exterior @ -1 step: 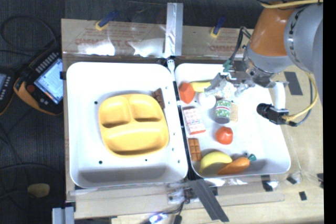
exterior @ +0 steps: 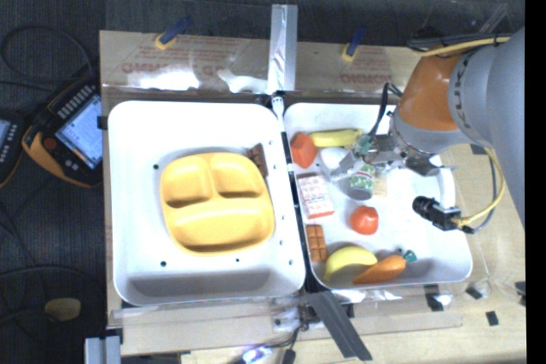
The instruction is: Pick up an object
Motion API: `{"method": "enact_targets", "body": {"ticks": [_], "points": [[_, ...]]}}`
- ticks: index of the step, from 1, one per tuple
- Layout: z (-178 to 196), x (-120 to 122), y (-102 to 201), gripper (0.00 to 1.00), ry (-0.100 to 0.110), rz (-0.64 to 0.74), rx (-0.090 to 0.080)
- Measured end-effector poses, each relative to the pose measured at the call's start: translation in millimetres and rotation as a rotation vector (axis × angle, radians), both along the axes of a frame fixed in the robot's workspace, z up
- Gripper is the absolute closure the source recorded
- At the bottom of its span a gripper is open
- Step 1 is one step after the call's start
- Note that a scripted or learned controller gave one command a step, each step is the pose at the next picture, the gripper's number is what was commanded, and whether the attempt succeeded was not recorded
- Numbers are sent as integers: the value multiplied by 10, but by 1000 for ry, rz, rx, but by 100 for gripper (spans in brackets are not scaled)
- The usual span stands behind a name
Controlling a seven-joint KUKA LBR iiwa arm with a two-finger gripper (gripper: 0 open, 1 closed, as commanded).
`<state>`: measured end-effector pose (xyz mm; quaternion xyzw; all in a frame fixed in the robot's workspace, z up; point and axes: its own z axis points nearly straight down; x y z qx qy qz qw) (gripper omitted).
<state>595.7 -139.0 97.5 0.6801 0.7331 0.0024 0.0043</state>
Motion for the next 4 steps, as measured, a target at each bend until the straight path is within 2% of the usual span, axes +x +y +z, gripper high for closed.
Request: {"method": "enact_targets", "body": {"ticks": [1,2,3,4], "points": [[131,-100,226,0,14,-16,4],[192,-99,230,100,18,-15,7],[1437,-125,952,100,13,-18,1],[1437,-126,951,0,14,-18,1]]}}
